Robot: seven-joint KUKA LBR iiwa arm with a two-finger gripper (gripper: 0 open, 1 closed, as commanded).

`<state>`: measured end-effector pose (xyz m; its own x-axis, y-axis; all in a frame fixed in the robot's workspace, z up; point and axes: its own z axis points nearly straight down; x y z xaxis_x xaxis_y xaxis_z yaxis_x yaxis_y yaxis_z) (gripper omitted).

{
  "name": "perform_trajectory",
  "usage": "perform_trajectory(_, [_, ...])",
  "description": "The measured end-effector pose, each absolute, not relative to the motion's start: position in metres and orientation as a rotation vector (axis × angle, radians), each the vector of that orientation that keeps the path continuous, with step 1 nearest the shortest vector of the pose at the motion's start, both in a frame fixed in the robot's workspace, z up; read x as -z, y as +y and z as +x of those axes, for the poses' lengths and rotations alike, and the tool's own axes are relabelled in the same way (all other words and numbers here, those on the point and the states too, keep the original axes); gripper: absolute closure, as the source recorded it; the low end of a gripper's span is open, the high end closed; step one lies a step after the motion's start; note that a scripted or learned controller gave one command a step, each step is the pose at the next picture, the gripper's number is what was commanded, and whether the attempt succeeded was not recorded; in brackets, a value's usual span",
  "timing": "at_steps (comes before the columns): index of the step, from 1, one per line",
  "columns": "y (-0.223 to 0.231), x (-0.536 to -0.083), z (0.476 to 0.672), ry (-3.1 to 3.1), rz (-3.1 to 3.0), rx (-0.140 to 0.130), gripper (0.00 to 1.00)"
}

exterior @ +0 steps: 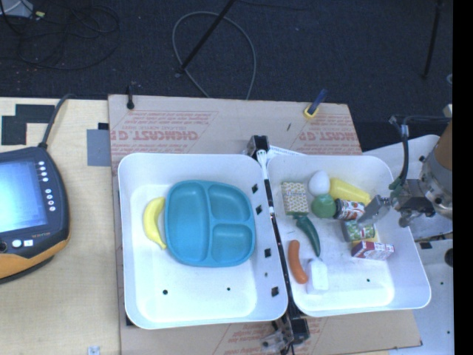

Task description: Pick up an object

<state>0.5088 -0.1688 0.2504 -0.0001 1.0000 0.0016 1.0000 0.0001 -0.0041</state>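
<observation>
So there's a cardboard sheet on the bench with two white bins on it. The left bin has a big blue divided plate sitting in it, and a banana is tucked against the plate at its 9 o'clock side. The right bin is where all the small stuff is. Near the top there's a yellow bottle-looking thing, with a white egg just at its 9 o'clock. Below the egg sits a green ball, and a checkered block is at the ball's 9 o'clock. A dark green pepper runs down toward 6, an orange carrot beside it, and a small white bottle at the bottom. Toward 3 o'clock: a little can, a green packet, a red-white carton. The arm's gripper hangs at the right bin's 3 o'clock rim; can't tell how its fingers are set.
</observation>
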Motion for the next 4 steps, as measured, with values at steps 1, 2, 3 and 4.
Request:
perform_trajectory(1, [-0.206,-0.103,0.543,-2.230,-2.225,0.009,0.00])
perform_trajectory(2, [-0.120,-0.087,0.634,-2.232,-2.211,0.006,0.00])
perform_trajectory(3, [-0.119,-0.087,0.588,-2.215,-2.220,-0.005,0.00])
perform_trajectory(4, [-0.102,-0.087,0.641,-2.220,-2.214,-0.005,0.00])
